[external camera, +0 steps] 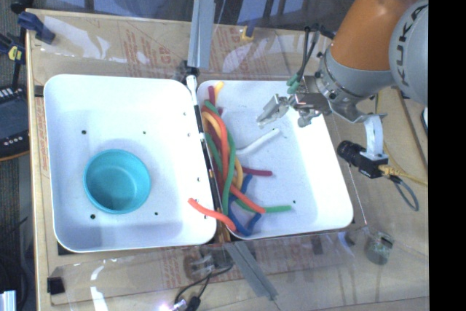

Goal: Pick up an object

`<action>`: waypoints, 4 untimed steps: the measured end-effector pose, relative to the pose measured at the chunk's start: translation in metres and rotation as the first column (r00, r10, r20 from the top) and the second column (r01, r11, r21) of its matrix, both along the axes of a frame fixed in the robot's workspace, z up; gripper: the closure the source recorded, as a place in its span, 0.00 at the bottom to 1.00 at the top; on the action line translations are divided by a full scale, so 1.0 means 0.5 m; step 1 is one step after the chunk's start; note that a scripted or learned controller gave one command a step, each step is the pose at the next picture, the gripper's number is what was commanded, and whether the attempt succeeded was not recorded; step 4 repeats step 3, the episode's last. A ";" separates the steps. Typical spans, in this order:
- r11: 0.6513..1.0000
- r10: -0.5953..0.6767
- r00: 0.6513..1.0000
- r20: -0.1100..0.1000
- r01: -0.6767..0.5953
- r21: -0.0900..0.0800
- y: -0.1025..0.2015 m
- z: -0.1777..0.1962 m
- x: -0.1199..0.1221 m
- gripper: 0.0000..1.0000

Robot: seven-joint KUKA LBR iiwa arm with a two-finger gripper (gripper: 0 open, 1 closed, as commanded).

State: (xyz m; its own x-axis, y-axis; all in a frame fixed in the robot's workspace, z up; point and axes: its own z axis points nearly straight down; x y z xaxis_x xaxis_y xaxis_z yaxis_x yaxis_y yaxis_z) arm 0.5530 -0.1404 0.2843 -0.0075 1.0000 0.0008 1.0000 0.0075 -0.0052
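**Hand above right bin, nothing seen in its grip**

The surface (109, 47) carries two shallow white bins set side by side, their inner walls touching along the middle.

Left bin (65, 95): holds a teal bowl (117, 180), upright, in the near-left part of the floor, apart from all four walls.

Right bin (328, 186): holds a bundle of flexible coloured rods (222, 156), in red, orange, yellow, green and blue. Most lie packed lengthwise against the bin's left wall, running from the far end to the near corner. Several loose ends fan out toward the middle of the floor. One green rod (273, 209) stretches rightward near the front. A short dark red rod (255, 172) lies just above it. One orange-red rod (206, 210) crosses the dividing walls, with its end resting inside the left bin. A white rod (256, 141) lies at a slant near the centre of the right bin, apart from the bundle.

Arm: enters from the right, orange band above the wrist. The hand (271, 111) hangs over the far-middle part of the right bin, just above the white rod's upper end. Its fingers point left and stand parted; no object is visible between them. Contact with the white rod cannot be determined.
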 end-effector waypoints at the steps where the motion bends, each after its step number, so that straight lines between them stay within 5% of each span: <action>1: 0.991 0.134 0.991 -0.001 -0.134 0.000 0.028 -0.359 -0.007 0.00; 2: 0.991 0.137 0.991 -0.003 -0.137 -0.001 0.026 -0.340 -0.008 1.00; 3: 0.975 0.221 0.975 0.003 -0.221 0.000 0.126 -0.128 0.045 1.00; 4: 0.975 0.221 0.975 0.003 -0.221 0.000 0.126 -0.128 0.045 1.00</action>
